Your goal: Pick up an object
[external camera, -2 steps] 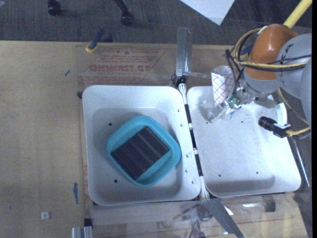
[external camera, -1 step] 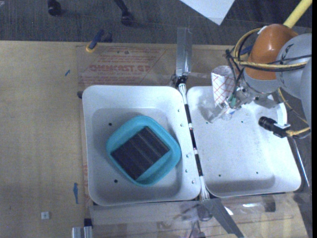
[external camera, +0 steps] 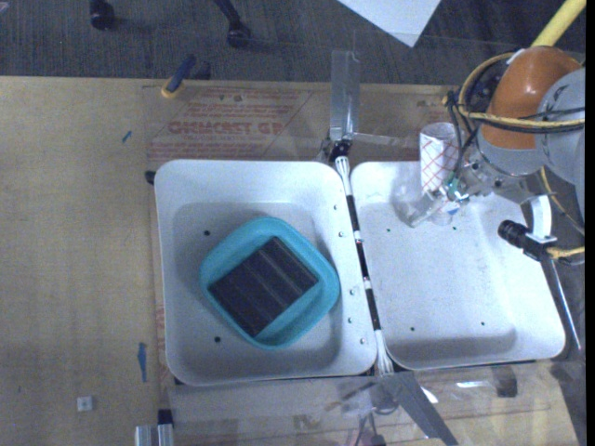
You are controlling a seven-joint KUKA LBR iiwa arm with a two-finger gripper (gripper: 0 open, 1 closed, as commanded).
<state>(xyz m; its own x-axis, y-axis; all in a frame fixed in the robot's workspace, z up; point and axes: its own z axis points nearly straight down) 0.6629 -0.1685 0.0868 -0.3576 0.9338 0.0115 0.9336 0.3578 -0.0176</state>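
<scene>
Teal dish sits in our left bin, dark ridged block inside it: rigid, light, best pinched across its edges. Our hand hangs over the right bin; we cannot tell its grip.

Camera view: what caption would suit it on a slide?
Arm's gripper low over the right bin, a patterned cup beside it; a teal dish sits in the left bin.

Wooden bench bears two white bins.
</scene>
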